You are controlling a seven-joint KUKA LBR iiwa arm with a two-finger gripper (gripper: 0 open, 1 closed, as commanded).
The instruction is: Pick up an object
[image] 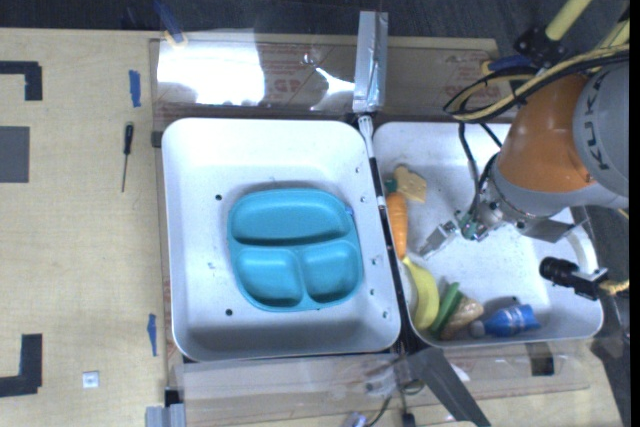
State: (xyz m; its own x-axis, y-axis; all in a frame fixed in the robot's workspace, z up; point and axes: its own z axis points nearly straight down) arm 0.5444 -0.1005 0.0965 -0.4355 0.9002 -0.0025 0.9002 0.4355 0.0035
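Seemingly empty, claw (pixel 452 232) slightly parted, over right bin (pixel 560 315), near carrot (pixel 398 223)

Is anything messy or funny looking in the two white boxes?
A bit. In the right bin, the toy food is crowded along the left wall and near edge: a carrot, a banana and a blue bottle lying on its side. The blue tray in the left bin sits neatly flat.
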